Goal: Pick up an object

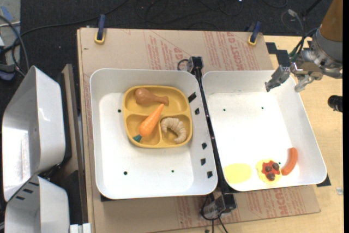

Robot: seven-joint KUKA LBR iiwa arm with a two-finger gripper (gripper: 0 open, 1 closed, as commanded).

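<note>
A desk (163,46) topped with brown printed board carries two shallow white bins side by side. The left bin (109,172) holds a yellow divided plate (131,98) near its centre. The right bin (256,128) has bare floor through its middle, with small toy foods gathered toward five o'clock.

The grey arm with its orange band (332,19) reaches in from three o'clock. Its claw (289,79) hangs over the right bin's rim at about one o'clock, its two fingers spread apart with nothing between them.

On the plate, a carrot (151,120) lies in the lower left section, long axis running from seven to one o'clock, its narrow tip pointing to one o'clock. A brown drumstick (151,97) sits in the top section, lying roughly nine to three. A pale curled shrimp (174,127) fills the lower right section.

In the right bin, a flat yellow disc (238,172) lies at six o'clock. Just beside it is a small red and dark piece (269,169). Next to that rests an orange sausage (289,161), long axis from seven to one o'clock.

The sausage looks the likeliest pick: probably light, stiff plastic, smooth and prone to roll or slip. Gripping across its middle, fingers closing at right angles to the long axis, seems best.
</note>
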